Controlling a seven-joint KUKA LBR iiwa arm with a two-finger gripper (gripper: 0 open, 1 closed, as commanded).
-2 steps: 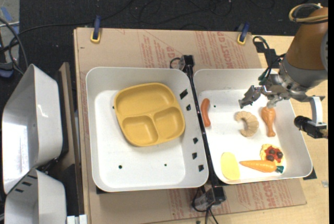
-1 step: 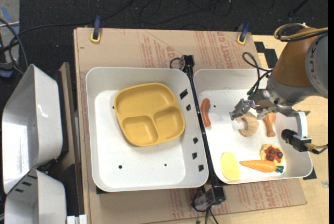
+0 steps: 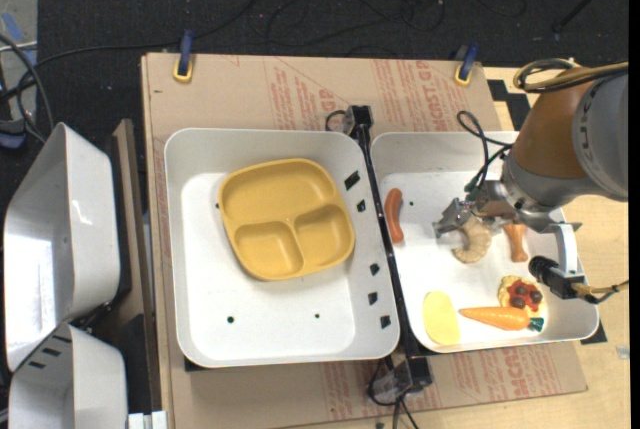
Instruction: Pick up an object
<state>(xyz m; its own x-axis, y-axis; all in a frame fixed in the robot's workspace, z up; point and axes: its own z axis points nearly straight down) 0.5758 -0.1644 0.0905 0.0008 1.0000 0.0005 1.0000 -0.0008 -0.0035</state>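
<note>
Nearest the lens, along the bottom edge of the right bin (image 3: 575, 329), lay a pale yellow lemon-like piece (image 3: 441, 317), a toy carrot (image 3: 494, 318) and a small pizza slice with dark red toppings (image 3: 521, 293); all three sat below the claw (image 3: 462, 220), toward the near rim. That claw hung low over the middle of the right bin, at the end of the grey arm with its orange band (image 3: 553, 135) coming in from the right. A beige, lumpy object (image 3: 473, 244) lay just under and slightly nearer than the claw, seemingly touching its tips, but whether the claw was spread, pressed together or pinching it could not be told from this angle. Just right of the beige piece lay a short orange-brown stick-shaped item (image 3: 516, 242). Left of the claw, near the wall shared by both bins, a red-orange sausage (image 3: 395, 215) lay lengthwise. Farther left, in the left bin (image 3: 190, 247), a yellow divided plate (image 3: 287, 217) rested flat, well apart from the claw.
</note>
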